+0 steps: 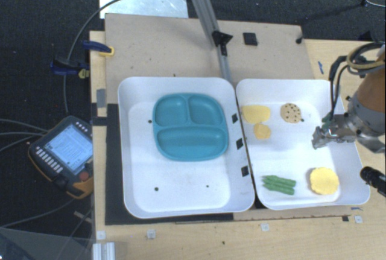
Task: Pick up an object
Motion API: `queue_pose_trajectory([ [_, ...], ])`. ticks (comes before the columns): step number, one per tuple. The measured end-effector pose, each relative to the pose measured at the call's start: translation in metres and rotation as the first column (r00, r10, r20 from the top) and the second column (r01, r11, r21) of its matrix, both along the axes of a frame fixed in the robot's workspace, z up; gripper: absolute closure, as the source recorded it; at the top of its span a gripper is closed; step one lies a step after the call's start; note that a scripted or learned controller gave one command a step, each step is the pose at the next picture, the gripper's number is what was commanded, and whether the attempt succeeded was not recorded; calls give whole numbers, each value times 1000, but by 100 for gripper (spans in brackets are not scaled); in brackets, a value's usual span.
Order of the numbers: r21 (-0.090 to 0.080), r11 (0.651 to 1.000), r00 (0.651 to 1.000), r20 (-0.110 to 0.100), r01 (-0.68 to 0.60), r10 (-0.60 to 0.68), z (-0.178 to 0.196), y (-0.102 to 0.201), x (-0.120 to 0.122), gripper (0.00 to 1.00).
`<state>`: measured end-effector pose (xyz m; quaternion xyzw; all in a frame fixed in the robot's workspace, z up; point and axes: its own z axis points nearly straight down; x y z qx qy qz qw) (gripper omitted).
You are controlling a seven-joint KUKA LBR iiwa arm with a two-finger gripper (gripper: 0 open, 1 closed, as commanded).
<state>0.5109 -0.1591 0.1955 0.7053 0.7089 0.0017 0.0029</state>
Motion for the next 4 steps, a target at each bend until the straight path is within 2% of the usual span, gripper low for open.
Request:
queue_pose_trajectory([
  [1,-1,1000,1000,1,1,-1,46,-8,-1,100],
  [2,3,1000,1000,-5,-4,4,37,45,-6,100],
  [4,4,1000,1000,-4,-7,7,52,156,1,100],
])
